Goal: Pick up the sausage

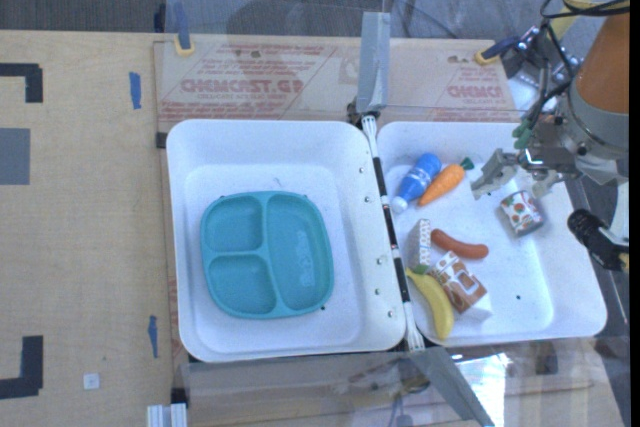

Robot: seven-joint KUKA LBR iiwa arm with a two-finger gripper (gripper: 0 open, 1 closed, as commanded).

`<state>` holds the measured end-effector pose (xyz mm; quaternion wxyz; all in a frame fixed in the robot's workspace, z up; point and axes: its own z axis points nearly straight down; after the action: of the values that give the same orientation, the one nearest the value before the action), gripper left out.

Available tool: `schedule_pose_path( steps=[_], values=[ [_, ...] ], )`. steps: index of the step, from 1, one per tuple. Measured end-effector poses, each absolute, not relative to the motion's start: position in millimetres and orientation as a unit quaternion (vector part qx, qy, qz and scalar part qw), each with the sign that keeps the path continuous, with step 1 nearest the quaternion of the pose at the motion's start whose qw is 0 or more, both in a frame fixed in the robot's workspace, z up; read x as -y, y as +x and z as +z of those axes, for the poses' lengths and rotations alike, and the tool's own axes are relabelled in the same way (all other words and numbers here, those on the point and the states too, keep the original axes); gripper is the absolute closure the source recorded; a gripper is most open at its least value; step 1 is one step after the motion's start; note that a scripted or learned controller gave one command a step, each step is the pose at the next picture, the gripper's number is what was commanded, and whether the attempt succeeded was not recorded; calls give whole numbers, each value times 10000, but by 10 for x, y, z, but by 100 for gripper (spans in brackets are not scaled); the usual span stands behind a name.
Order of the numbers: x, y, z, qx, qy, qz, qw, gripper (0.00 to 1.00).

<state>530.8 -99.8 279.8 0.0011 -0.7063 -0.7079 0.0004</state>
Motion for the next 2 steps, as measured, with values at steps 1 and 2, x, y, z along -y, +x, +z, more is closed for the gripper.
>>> schedule_pose_path(
  steps=[1,2],
  values=[
    [923,4901,1571,6906,-7232,3,6,0],
    [1021,5196,1170,7233,-6906,0,1,0]
  ],
)
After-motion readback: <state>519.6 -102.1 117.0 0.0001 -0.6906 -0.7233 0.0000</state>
